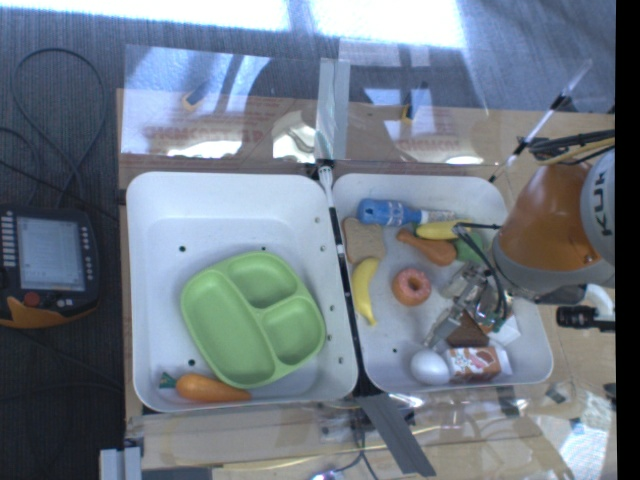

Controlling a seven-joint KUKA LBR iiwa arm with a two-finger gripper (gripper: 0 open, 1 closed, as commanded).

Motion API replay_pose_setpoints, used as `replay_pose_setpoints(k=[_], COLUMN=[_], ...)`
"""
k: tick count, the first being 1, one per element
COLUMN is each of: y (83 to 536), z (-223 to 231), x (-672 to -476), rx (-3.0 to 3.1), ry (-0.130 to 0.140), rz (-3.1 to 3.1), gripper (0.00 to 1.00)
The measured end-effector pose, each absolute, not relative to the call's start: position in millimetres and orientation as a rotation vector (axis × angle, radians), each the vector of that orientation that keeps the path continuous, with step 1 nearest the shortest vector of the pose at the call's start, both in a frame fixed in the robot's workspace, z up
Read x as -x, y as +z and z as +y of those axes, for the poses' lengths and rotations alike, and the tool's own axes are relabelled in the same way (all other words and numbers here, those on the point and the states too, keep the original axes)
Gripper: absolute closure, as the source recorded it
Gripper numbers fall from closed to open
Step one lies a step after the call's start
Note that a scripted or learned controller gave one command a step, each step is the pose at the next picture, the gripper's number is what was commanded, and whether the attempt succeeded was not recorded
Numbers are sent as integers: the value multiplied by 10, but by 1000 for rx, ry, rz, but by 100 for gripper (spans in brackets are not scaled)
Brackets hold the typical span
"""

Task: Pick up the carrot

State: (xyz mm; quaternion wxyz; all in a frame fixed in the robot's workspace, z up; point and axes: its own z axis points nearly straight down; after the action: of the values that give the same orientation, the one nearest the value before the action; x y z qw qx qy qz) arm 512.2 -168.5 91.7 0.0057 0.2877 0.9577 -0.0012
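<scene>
I see the arm (555,223) reaching in from the right over the right bin (520,363), its orange band above the wrist and the gripper (470,313) hanging low near that bin's right side, just above a brown packet (472,360) and a white egg (430,367). I cannot tell from here how far the fingers are spread, nor whether they have anything between them. The carrot (205,389) lies well apart in the left bin (150,268), at its near left corner just beside the green divided plate (252,318).
</scene>
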Motion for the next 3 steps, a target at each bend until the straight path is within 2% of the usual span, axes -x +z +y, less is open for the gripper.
replay_pose_setpoints(k=[1, 2, 3], y=[921, 904, 902], z=[-1745, -1461, -1357], x=[-6141, -5975, -6040], rx=[-1337, -1870, -2111], ry=[-7, 6, 5], rz=[2859, 2508, 2308], gripper=[0, 0, 0])
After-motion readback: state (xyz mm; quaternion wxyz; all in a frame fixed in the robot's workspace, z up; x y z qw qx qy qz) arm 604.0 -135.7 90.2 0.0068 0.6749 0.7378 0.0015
